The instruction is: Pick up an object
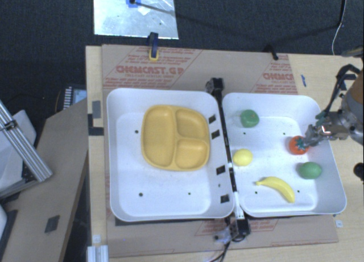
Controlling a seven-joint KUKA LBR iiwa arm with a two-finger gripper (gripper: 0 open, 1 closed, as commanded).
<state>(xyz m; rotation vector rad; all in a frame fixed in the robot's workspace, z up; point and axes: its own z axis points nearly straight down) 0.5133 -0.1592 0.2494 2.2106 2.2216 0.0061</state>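
Observation:
The right bin (267, 110) holds a green round fruit (249, 118) near its back, a yellow lemon (242, 157) by its left wall, a banana (276, 187) at the front, a second green fruit (310, 170) at the right and an orange-red tomato (297, 145) beside the right wall. My gripper (312, 137) reaches in from the right and sits right at the tomato's upper right side, touching or nearly touching it. Its fingers are too small and blurred to read.
The left bin (122, 198) holds a yellow divided plate (174, 137). A row of black clips (220, 153) runs along the seam between the bins. Cardboard lies under both bins, and a shiny metal sheet (136, 5) lies behind them.

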